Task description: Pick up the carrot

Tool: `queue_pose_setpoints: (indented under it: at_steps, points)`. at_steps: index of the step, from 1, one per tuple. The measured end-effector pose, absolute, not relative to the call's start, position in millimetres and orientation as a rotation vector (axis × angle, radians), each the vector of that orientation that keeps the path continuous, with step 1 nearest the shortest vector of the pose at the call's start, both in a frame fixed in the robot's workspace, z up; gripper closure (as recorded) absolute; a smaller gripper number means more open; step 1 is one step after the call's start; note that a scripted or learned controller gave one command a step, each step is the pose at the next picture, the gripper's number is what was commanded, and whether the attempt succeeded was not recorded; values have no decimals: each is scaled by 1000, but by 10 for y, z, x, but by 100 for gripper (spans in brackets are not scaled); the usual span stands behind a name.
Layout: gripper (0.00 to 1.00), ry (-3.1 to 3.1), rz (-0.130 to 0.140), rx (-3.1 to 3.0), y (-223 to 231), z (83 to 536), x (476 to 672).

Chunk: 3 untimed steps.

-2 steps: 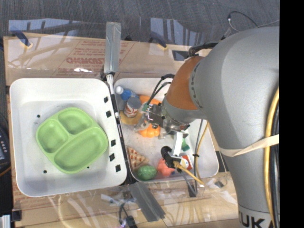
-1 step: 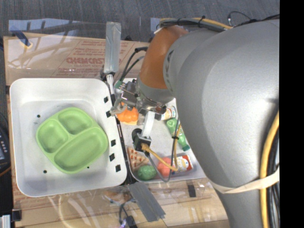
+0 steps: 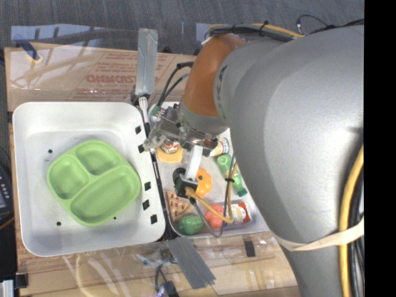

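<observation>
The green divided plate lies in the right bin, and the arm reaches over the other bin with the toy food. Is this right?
Not quite. The camera view shows the green plate in the left bin, not the right one. The rest holds: the arm reaches over the other bin, the one with the toy food.

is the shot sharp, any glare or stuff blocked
Camera view: fairly sharp on the green plate; soft glare on the left bin's rim; the arm looms large, hiding much of the right bin; toy food reads small and cluttered.
</observation>
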<state>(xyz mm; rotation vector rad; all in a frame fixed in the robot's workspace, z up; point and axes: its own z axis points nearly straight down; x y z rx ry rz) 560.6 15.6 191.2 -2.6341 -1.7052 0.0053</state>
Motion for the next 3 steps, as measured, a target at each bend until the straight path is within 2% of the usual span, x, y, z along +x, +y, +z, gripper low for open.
queue_pose_setpoints:
  at_steps: [1,2,3]
  points:
    - [0,-1375,10,-2819,-268,1902,5099]
    - [0,-1310,6,-2852,-1046,906,5308]
    - [0,-988,3,-2979,-1294,1917,5653]
